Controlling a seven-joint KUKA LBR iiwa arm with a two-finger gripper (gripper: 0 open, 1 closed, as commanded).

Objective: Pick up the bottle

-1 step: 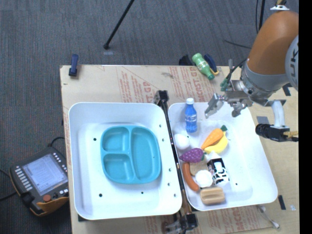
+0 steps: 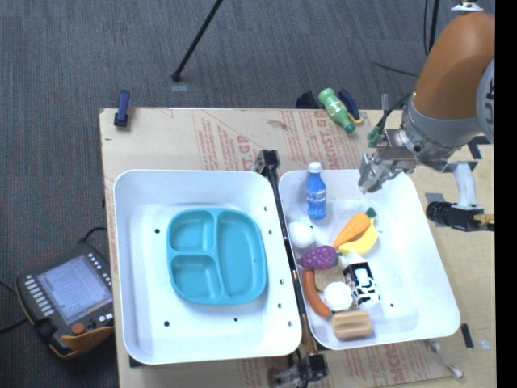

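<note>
A small blue bottle (image 2: 316,192) with a white cap stands upright at the back left of the right bin (image 2: 420,241). My gripper (image 2: 371,182) hangs over the bin's back edge, to the right of the bottle and well apart from it. Nothing shows between its fingers. A green bottle (image 2: 336,109) lies on the bench behind the bins.
The right bin also holds a white egg (image 2: 301,234), purple grapes (image 2: 318,257), a carrot (image 2: 353,228), a banana (image 2: 361,242), a sausage (image 2: 315,293), a black-and-white box (image 2: 363,283) and a bread piece (image 2: 351,324). A teal divided plate (image 2: 216,256) lies in the left bin (image 2: 137,217).
</note>
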